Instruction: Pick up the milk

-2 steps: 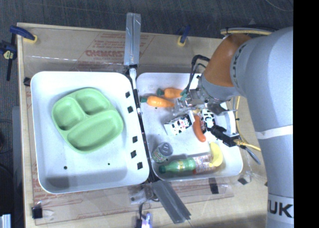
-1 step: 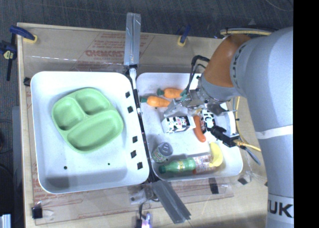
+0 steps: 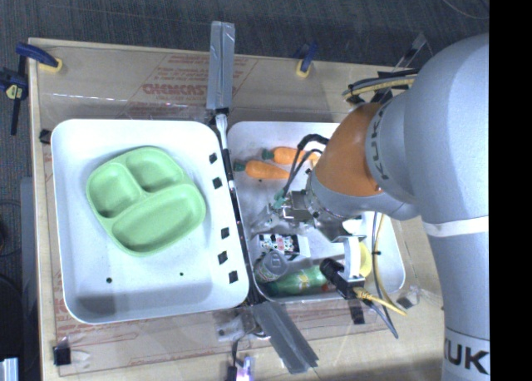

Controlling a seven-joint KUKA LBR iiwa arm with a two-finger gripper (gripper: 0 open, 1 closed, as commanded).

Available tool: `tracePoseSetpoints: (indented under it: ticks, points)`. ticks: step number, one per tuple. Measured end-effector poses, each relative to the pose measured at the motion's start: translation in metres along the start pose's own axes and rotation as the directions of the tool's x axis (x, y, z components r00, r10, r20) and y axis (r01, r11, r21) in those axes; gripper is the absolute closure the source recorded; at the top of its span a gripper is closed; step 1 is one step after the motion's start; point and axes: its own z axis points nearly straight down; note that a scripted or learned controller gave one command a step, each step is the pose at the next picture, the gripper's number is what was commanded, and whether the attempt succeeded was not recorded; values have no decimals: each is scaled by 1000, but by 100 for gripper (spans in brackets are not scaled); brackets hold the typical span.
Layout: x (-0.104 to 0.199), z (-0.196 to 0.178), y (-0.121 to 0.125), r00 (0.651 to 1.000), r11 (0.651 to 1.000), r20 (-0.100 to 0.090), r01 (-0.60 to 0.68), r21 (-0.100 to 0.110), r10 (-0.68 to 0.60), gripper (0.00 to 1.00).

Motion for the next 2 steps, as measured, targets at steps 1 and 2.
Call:
tracePoseSetpoints:
  ticks: [1, 2]
  points:
    - [8, -5, -36, 974, 973, 9, 228, -25, -228, 0]
    - [34, -116, -3, 958, 958, 3, 286, -4, -286, 0]
